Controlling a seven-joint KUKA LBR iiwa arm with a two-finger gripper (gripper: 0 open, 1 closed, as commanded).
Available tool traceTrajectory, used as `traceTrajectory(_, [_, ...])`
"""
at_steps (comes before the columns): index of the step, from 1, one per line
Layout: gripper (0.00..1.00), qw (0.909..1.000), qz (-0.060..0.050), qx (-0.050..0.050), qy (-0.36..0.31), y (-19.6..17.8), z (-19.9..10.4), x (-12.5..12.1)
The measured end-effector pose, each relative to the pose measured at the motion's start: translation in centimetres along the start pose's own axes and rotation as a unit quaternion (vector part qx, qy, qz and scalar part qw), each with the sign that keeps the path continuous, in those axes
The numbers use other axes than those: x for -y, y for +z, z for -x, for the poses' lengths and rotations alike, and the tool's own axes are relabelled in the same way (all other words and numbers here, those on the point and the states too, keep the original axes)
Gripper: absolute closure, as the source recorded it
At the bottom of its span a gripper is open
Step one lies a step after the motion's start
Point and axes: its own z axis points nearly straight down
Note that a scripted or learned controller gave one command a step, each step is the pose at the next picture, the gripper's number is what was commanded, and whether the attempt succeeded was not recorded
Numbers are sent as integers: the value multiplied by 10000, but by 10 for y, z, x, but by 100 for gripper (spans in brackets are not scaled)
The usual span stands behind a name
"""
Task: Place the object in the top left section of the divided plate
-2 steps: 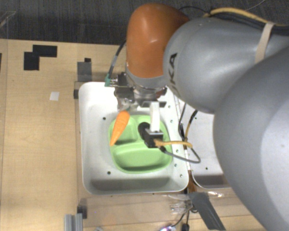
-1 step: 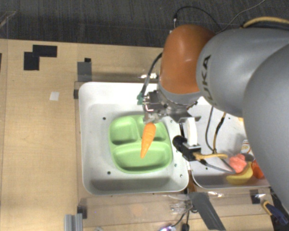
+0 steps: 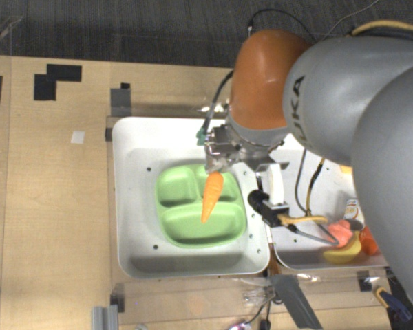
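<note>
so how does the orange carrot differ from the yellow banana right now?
The orange carrot is a tapered cone hanging point-down over the green divided plate in the left white bin; the yellow banana is curved and lies in the right bin. The carrot sits right under the gripper; the banana lies apart from it. Both look like toy food.

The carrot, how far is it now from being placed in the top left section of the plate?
Done: the carrot has been brought to the left bin and hangs over the green divided plate. In hand: the gripper holds its top end. Left: lowering it into the top left section and releasing; it now hangs over the divider, towards the right.
</note>
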Motion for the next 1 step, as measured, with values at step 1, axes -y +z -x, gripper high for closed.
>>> traceTrajectory(1, [0,10000,0,0,0,0,0,0])
